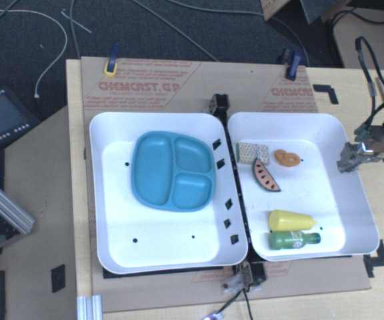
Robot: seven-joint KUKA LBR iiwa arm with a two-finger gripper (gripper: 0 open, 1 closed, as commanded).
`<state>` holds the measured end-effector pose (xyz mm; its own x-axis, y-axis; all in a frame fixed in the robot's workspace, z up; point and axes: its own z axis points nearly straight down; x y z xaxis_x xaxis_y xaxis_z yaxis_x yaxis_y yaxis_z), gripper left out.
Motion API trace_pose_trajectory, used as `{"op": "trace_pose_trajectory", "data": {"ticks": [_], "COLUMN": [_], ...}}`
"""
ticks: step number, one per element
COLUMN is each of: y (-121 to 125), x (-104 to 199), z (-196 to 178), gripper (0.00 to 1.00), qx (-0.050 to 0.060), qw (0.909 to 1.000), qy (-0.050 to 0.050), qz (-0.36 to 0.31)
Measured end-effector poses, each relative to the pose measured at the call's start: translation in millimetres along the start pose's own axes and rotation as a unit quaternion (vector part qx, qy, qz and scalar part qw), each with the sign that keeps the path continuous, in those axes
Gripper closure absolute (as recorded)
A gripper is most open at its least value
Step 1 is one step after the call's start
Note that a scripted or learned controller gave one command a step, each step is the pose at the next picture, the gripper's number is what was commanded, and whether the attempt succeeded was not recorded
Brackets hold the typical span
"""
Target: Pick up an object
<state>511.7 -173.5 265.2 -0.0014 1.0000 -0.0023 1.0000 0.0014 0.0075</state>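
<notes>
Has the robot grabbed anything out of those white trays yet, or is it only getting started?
Nothing looks picked up yet. The gripper sits at the right bin's outer rim, apart from every object. The pretzel, watermelon slice, yellow bottle and green bottle all lie in that bin. Choosing, reaching and lifting one remain.

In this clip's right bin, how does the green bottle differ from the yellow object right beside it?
The green bottle is dark green with a label band, while the yellow object is plain yellow. The bottle looks slimmer and a little longer; the yellow object is stubbier and tapers toward the right. The bottle lies nearer the bin's front rim, the yellow object just behind it. Both lie on their sides, roughly parallel, in the right bin.
</notes>
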Motion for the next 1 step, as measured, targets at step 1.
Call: {"op": "trace_pose_trajectory", "data": {"ticks": [1], "y": [-1.5], "x": [57.9], "z": [-4.8], "gripper": [1.0], "qx": [0.004], "qw": [1.0], "qy": [0.003], "qz": [-0.003]}}
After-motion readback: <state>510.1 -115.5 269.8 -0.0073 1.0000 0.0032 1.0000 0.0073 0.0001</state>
